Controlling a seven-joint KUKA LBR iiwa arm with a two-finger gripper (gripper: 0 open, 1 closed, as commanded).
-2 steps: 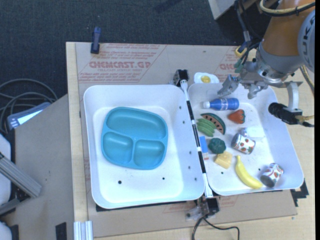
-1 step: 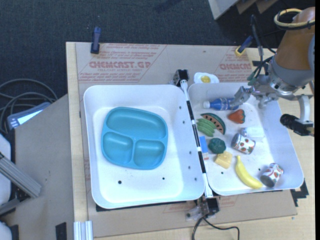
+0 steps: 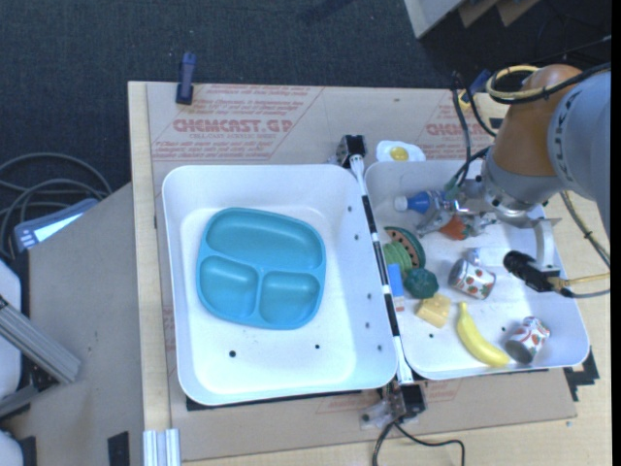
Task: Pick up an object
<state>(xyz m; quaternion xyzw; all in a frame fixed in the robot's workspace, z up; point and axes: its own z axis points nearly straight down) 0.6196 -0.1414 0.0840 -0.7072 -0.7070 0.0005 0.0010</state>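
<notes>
One camera watches me from above the bench [image 3: 291,115], fixed, looking down at a slant so the far edge sits at the top of its view. It stands back enough to take in both white bins whole: the left bin [image 3: 184,260] near the middle, the right bin [image 3: 572,343] toward the right side. Dark floor [image 3: 97,27] shows beyond the bench. My arm [image 3: 553,134] enters from the upper right.

Red print on bench sheet [image 3: 233,124] reads roughly "CHEMCAST G.P."; smaller lines illegible.
</notes>
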